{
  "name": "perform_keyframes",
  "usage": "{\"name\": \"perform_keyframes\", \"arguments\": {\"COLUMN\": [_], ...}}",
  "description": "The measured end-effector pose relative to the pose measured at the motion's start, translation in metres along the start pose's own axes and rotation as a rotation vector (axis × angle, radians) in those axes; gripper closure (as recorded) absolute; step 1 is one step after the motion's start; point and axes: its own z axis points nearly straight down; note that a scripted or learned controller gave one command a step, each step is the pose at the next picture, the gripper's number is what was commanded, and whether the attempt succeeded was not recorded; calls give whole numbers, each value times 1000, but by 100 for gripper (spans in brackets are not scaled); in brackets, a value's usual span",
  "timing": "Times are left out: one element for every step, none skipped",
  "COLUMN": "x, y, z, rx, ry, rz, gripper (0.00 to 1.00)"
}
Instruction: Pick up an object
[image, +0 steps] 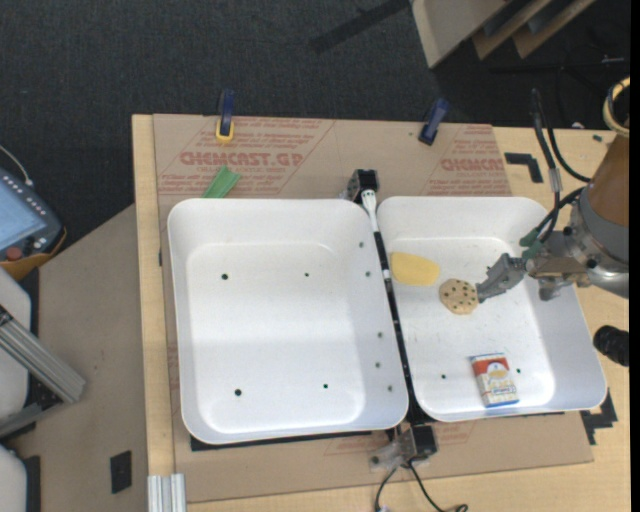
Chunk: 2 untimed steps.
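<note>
The right bin holds three objects. A pale yellow flat piece lies near its left wall. A round tan cookie with dark dots sits just right of and below it. A small red, white and blue box lies near the front. My gripper reaches in from the right, low over the bin, with its tip just right of the cookie. Nothing shows held in it.
The left bin stands beside the right one, with a black divider strip between them. A green scrap and two clamps sit on the cardboard behind the bins. Cables hang by the arm at right.
</note>
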Motion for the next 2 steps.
{"name": "perform_keyframes", "arguments": {"x": [-51,-19], "y": [156,65], "z": [-41,-165], "rx": [-17,-13], "ry": [-7,-1], "rz": [-2,-2], "gripper": [0,0]}}
